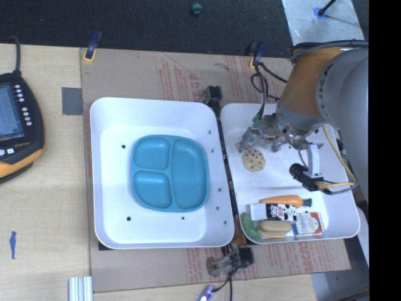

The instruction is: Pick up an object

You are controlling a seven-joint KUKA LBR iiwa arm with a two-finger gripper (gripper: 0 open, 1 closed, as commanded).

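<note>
Far left, a black-and-orange teach pendant lies on the bench; left bin holds a blue divided plate at its centre; right bin holds a round tan cookie with dark spots near its upper left, a carrot, a printed white carton and a pale bread-like piece on something green along its lower edge; gripper hangs just above the cookie, apart from it; whether the pincer is spread or pressed together I cannot tell; grey arm enters from the right.
</note>
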